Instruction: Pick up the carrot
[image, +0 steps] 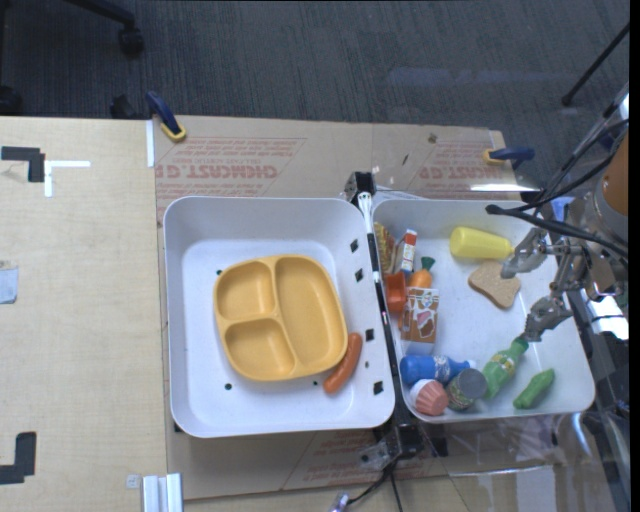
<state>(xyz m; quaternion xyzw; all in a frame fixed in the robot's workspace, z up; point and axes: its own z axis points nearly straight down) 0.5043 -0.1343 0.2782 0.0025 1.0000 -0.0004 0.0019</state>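
Here, carrot (424, 272) upright along the bin's left wall, gripper (533, 290) open, empty, well apart.

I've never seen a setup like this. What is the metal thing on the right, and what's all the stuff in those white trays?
One camera looks down at a slant on a bench holding two shallow white bins. The metal thing at the right is a robot arm's grasping tool, with two open fingers, hovering over the right white bin and holding nothing. That bin holds toy food: a small orange carrot the arm should pick up, a yellow block, a bread slice, a green bottle and more. The left white bin holds a yellow divided plate with a toy sausage beside it.
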